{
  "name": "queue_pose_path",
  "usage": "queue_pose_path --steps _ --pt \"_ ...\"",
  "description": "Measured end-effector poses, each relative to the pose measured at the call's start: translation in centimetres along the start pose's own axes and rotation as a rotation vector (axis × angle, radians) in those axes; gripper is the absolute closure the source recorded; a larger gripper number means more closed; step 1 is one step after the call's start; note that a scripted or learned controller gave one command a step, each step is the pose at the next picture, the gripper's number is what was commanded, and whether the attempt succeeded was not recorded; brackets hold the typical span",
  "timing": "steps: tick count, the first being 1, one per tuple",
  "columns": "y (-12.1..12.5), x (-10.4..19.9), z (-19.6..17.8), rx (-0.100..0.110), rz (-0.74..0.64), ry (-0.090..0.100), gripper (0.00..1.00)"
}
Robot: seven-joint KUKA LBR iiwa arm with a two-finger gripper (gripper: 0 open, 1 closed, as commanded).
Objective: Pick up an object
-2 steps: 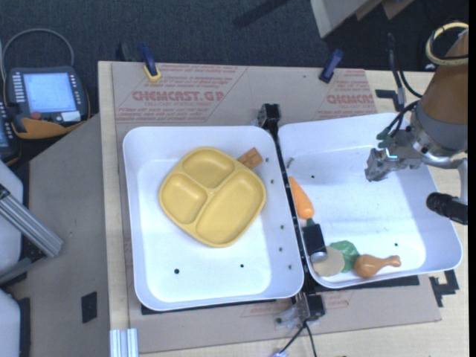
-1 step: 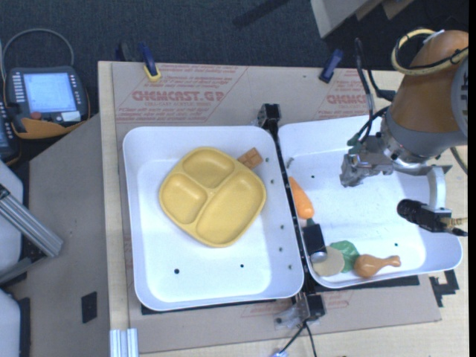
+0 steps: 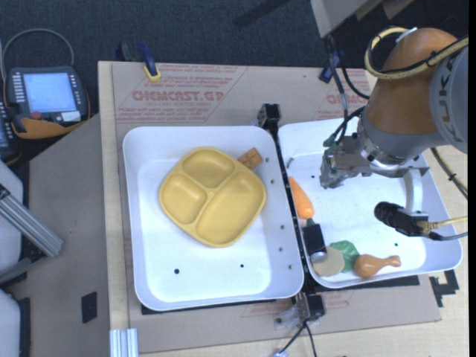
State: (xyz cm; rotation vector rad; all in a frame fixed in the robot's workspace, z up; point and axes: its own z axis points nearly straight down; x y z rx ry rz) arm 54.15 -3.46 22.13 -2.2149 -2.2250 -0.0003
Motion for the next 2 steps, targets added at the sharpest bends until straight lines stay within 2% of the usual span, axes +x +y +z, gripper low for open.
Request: queue_pose_path --steps 1,2 --pt "-1.6 5.1 -1.0 0.001 -0.002 0.001 1.00" --pt "-2.5 10.1 0.2 0.002 -0.002 0.000 1.00"
